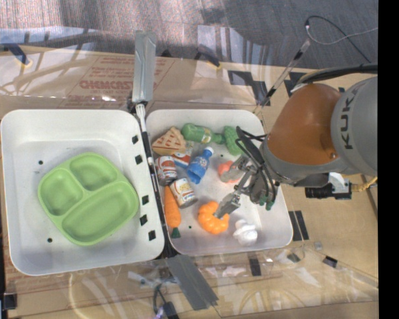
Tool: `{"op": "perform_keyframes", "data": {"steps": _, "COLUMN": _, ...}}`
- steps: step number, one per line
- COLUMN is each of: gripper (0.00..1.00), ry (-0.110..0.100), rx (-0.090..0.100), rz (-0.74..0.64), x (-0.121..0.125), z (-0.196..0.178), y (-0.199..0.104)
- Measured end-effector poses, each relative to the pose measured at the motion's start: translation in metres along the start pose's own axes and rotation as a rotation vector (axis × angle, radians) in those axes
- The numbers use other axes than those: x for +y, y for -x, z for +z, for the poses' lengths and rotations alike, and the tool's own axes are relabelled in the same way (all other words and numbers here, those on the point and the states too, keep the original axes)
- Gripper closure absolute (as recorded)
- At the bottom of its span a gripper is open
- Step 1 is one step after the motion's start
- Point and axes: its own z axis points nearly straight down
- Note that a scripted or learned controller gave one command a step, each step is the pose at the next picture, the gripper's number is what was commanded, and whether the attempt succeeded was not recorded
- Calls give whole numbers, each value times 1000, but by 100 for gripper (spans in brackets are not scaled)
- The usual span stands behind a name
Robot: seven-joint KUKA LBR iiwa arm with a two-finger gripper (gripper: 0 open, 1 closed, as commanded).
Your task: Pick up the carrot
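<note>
Cardboard covers the bench under two white bins (13, 178). Nearest in the right bin, by its left wall, lies the carrot (172, 208): a stubby orange cone, green end toward the front, a can (183, 192) just beside it. Right of them the gripper (227, 207) hangs over an orange fruit (213, 219); whether it is open I cannot tell. Farther back, "KU" shows on the arm (349, 131), and red lettering on the cardboard (100, 85) is too faint to read.

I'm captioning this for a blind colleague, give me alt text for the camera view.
The gripper hangs low in the right bin, right at an orange pumpkin toy, while the carrot lies untouched by that bin's left wall. The left bin holds a green divided plate.
</note>
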Motion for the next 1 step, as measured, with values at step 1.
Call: {"op": "perform_keyframes", "data": {"steps": 1, "gripper": 0, "ry": 5, "rx": -7, "rz": -3, "x": -11, "z": 59, "y": 13}}
